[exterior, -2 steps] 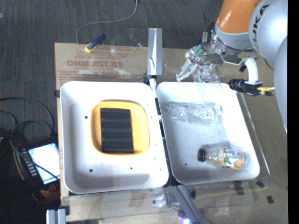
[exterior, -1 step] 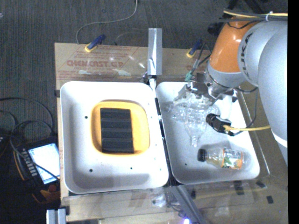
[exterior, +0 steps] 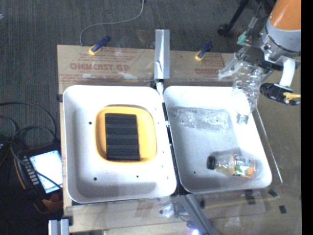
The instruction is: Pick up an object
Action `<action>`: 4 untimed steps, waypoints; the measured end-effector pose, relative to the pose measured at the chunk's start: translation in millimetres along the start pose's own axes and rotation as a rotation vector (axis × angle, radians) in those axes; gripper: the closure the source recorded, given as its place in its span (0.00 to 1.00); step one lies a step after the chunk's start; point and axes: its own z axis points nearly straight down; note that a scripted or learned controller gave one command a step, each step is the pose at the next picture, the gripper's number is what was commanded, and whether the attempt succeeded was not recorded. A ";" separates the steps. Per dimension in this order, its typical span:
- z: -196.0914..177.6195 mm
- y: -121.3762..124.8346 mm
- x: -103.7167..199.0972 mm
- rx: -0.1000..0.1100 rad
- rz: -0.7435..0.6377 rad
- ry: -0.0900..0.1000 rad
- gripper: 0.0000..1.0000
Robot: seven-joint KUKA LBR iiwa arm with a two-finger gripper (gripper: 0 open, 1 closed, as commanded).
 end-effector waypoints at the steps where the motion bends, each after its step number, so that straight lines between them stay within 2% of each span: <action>1: 71.7 -3.8 64.3 0.003 -0.322 0.003 1.00; 4: 47.2 -3.5 65.1 0.009 -0.323 0.004 1.00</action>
